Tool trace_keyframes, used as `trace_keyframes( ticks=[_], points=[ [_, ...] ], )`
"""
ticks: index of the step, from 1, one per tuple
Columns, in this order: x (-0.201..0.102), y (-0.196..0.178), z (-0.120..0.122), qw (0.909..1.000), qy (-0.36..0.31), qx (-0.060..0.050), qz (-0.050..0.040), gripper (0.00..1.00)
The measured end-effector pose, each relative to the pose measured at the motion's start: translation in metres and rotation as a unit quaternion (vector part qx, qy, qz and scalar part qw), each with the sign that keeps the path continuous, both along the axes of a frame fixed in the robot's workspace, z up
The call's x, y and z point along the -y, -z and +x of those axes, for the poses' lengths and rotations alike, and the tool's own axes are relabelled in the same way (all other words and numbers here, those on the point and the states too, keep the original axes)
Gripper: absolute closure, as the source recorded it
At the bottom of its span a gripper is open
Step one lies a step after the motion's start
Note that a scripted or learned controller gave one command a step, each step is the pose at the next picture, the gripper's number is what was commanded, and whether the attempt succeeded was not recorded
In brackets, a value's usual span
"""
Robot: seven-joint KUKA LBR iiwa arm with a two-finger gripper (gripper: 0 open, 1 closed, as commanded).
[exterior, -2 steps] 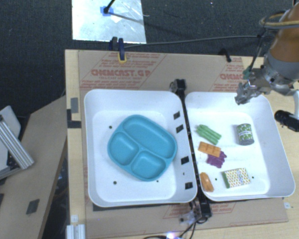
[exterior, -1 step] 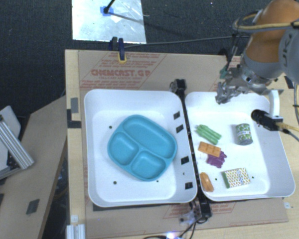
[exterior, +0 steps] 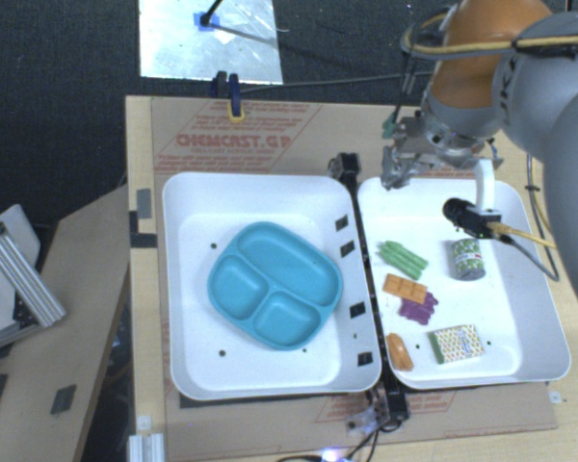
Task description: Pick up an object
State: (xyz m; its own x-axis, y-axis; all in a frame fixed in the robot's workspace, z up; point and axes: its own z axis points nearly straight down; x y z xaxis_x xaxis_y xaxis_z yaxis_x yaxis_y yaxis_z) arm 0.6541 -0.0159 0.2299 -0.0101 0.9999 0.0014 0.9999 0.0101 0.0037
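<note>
My gripper [exterior: 400,169] hangs over the back left corner of the right bin [exterior: 530,287], below the orange band of the arm. Nothing shows in it. In that bin lie a green bean pod [exterior: 402,257], an orange cracker [exterior: 405,288], a purple piece [exterior: 417,307], a small orange carrot [exterior: 400,351], a patterned box [exterior: 456,343] and a green can [exterior: 467,258]. All of these lie nearer the front than the gripper, apart from it.
A blue divided plate [exterior: 275,284] lies in the left bin [exterior: 188,258]. A black divider with clips [exterior: 358,258] runs between the bins. A black cylinder on a white bracket [exterior: 470,215] with a yellow cable juts over the right bin beside the can.
</note>
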Motion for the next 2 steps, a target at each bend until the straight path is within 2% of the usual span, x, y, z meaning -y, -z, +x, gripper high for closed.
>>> trace_keyframes(
  ticks=[1,2],
  points=[
    [-0.045,0.005,0.000,1.0000,0.001,-0.001,-0.0002,1.00],
    [-0.100,-0.005,0.010,1.0000,0.000,0.000,0.0005,1.00]
  ],
)
